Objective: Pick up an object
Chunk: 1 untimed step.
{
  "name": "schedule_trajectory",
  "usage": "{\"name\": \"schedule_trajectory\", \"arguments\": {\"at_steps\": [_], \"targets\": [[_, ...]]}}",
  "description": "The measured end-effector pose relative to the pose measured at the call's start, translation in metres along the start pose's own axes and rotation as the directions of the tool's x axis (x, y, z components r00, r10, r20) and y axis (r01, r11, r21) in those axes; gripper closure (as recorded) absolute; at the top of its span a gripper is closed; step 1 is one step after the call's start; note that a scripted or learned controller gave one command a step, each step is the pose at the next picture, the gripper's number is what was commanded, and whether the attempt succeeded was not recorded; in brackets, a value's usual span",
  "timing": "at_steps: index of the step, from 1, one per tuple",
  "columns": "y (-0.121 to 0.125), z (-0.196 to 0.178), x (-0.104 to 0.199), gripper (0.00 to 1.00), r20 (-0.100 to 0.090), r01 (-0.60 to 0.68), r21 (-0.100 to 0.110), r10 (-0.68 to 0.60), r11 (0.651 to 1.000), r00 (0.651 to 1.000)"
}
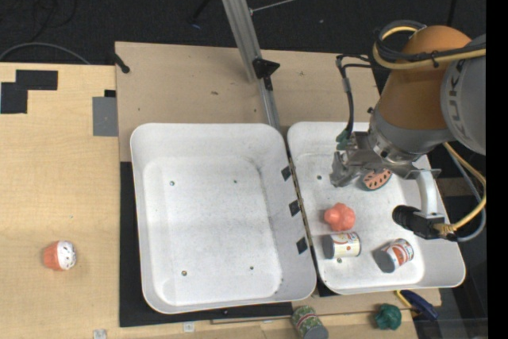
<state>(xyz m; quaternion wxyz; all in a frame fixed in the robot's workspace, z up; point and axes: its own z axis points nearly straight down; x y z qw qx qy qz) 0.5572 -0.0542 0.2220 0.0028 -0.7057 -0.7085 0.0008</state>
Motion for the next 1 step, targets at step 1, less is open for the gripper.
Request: {"name": "schedule_trajectory", "arguments": {"at_steps": [1], "targets": [[-0.0035, -0.0026, 0.0634, 1.00, 0.000, 0.001, 0.000, -0.001, 1.000, 1.000]]}}
